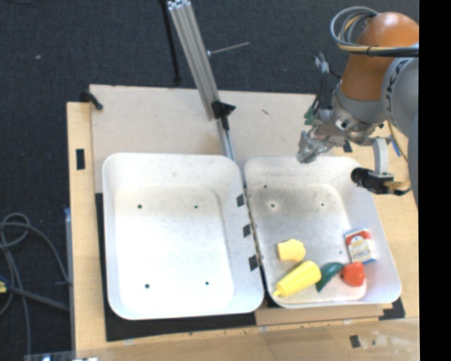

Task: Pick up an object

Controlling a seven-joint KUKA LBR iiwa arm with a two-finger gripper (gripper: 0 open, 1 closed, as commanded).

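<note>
Two bins, perhaps five small objects.

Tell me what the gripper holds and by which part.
Nothing seen held. The gripper hangs over the right bin's far rim, away from the corn, yellow block, carton and tomato near its front.

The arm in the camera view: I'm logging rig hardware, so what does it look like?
A grey arm with a rounded orange band above the wrist, looped pale cables by that band, and a small grey metal hand at the tip.
</note>
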